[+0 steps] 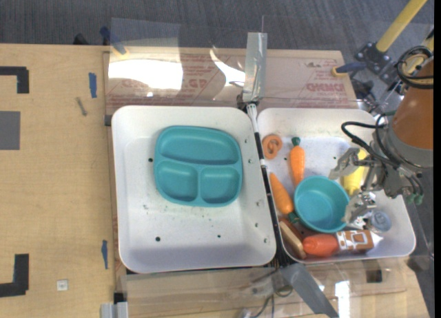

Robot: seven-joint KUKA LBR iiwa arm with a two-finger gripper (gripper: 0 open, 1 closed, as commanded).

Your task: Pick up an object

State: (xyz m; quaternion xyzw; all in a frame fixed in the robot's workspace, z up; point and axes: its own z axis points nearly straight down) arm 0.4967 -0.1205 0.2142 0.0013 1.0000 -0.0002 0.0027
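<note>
Toys for picking up lie in the right bin (408,239), and the pincer (350,187) hangs low over them, just to the right of the teal bowl (320,203). The pincer's two metal fingers (343,165) are spread apart, one above the bowl's right edge and one lower down beside it. A yellow toy (353,175) sits in the gap between them, close to the right of the bowl. I cannot tell if the fingers touch it. Black cables loop above the pincer, and the arm's orange band (419,118) is farther up and to the right of the bowl.

Just below the bowl lies a red-orange toy (319,244), and it seems to touch the bowl's bottom edge. Right of that, below the bowl's right side, is a small white and brown box (355,241). A little round grey-blue thing (380,221) lies to the right of the bowl, near the bin wall. A tan stick-shaped toy (292,237) lies below and left of the bowl.

One toy carrot (297,163) with a green top stands up and down just above the bowl. A second orange carrot (281,194) lies slanted against the bowl's left side. An orange round slice (272,146) sits farther up and left of the bowl.

Well to the left of the bowl, in the left bin (125,172), lies a teal plate (198,165) with three parts. Both bins sit on the tan table (48,172).
</note>
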